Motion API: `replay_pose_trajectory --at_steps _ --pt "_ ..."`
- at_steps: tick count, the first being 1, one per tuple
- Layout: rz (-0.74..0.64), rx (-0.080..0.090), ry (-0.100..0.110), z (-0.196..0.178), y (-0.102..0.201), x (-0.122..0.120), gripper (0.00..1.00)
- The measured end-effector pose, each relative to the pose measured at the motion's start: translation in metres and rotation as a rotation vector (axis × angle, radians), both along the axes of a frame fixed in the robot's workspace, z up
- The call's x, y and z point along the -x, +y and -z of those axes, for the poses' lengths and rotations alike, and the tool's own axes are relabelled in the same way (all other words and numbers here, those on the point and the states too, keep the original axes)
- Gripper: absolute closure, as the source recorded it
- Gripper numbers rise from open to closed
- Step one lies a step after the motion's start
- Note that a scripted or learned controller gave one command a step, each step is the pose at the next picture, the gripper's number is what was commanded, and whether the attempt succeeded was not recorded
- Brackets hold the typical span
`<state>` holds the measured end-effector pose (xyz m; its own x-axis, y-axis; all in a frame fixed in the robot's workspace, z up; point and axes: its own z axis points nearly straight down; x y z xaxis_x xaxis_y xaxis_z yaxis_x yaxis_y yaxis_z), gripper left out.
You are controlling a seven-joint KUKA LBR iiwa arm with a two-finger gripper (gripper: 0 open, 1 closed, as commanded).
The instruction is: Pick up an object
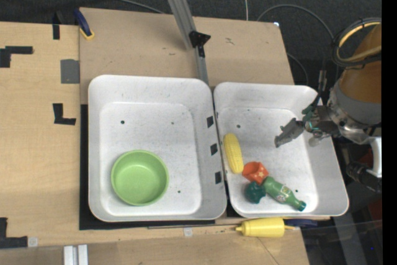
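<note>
No readable writing or brand showed on any item. The two-finger gripper (286, 134) hung over the right white bin (322, 195), its fingers spread apart and holding nothing. At about seven o'clock from it lay a yellow plastic corn cob (233, 152); nearer six o'clock sat a small orange toy (254, 170) touching a green plastic bottle (280, 192). A round light-green bowl (140, 177) rested in the left white bin (99, 108). A yellow squeeze bottle (263, 228) lay on the bench just outside the right bin, at six o'clock
</note>
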<state>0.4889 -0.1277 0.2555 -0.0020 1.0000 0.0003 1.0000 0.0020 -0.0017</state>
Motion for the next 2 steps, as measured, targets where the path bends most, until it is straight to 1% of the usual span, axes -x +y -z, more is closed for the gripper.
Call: replay_pose_trajectory --at_steps 1,2 --pt "0.0 0.0 0.0 0.0 0.0 0.0 0.0" --pt "0.001 -0.001 0.007 0.058 0.01 0.003 0.0"
